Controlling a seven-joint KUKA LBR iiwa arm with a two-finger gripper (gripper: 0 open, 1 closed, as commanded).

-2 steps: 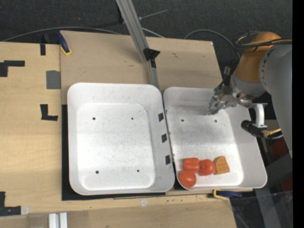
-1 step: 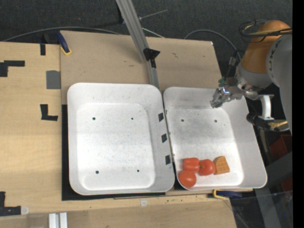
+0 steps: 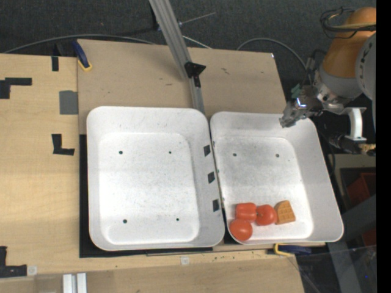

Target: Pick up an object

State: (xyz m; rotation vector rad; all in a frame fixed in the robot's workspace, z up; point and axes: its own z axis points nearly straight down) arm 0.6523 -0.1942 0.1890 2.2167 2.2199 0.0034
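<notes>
We judge this the approach step: the gripper (image 3: 292,118) hangs at the upper right of the right bin (image 3: 305,163), holding nothing we can see. The orange objects (image 3: 261,215) lie at the bin's lower edge; the next move must reach down-frame to them.

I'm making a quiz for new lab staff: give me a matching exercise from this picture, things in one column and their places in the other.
Things:
1. pincer
2. tan waffle-like block
3. left bin
4. metal pole

Places:
A. near edge of the right bin, beside the red pieces
B. above the far right corner of the right bin
C. slanting down to the gap between the bins
D. left of the right bin, touching it

Pairs: 1-B, 2-A, 3-D, 4-C
</notes>
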